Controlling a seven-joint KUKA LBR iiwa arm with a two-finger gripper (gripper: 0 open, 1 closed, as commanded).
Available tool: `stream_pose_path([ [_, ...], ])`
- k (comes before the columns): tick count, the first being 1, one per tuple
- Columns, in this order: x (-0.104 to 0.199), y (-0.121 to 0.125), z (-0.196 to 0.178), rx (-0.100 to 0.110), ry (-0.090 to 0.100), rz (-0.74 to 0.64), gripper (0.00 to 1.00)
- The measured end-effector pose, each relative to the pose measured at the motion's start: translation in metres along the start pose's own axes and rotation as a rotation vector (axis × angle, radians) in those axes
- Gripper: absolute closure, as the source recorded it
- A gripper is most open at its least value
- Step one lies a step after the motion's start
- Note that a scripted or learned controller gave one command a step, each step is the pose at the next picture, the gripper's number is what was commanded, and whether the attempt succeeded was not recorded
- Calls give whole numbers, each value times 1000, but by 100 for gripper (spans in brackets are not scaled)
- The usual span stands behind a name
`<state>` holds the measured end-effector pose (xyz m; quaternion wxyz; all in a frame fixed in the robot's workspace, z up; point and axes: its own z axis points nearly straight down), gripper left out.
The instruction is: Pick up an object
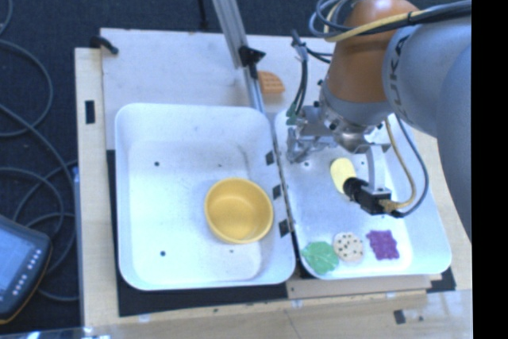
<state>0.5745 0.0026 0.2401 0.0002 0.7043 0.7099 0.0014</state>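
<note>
My gripper (299, 147) hangs low over the back left corner of the right bin (429, 238), close to the wall shared with the left bin. A pale yellow object (341, 170) lies just right of it, partly behind a black cable fitting. Along the right bin's front lie a green piece (320, 256), a speckled cookie (348, 247) and a purple piece (383, 244). A yellow bowl (238, 209) sits upright in the left bin (151, 171), toward its front right. Nothing shows in the gripper.
An orange item (271, 83) rests on the bench behind the bins, beside a slanted metal rail (226, 8). The arm's orange band (365, 59) and grey body cover the right bin's back right. Cables loop beside the wrist.
</note>
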Motion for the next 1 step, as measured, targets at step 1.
stream_pose_path([
  [1, 56, 21, -1, 1, 0, -1, 100],
])
